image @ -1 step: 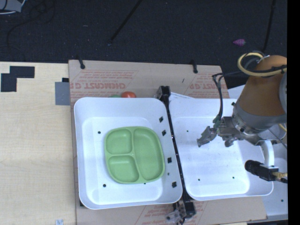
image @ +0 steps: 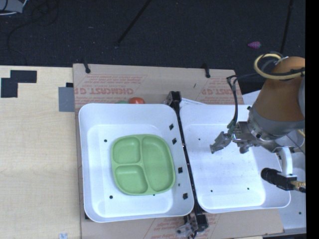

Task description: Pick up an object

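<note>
We are hovering our gripper over the right bin, its grasp state impossible to tell, while the green divided plate is lying unpicked in the left bin.

Green three-compartment plate lies flat; middle of left bin.

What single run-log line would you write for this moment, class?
arm: over right white bin | gripper: above bin floor, nothing seen held | green three-compartment plastic plate: flat in left white bin | pick: not yet done
</note>
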{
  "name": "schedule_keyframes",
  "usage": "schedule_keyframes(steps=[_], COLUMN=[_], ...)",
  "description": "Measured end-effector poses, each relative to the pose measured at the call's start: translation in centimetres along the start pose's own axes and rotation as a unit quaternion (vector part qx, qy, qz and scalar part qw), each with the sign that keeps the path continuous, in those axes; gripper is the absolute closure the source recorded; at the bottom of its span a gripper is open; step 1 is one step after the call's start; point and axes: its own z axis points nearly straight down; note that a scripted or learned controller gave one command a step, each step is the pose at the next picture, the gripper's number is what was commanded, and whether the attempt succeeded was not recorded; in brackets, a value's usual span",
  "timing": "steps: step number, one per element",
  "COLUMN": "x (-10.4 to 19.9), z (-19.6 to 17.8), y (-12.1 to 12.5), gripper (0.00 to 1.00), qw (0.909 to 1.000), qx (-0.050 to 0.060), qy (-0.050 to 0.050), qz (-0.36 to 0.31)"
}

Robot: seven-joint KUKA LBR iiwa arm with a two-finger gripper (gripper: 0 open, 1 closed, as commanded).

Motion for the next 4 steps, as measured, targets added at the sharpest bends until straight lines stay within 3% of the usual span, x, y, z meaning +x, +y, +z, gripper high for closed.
schedule_keyframes(steps=[2, 3, 4], x=[0.9, 1.0, 0.9], z=[11.4, 13.2, 12.1], y=[0.6, 0.6, 0.6], gripper=[0.00, 0.00, 1.00], qw=[1.0000, 1.0000, 1.0000], qx=[0.004, 0.002, 0.001], qy=[0.001, 0.001, 0.000], qz=[0.000, 0.001, 0.004])
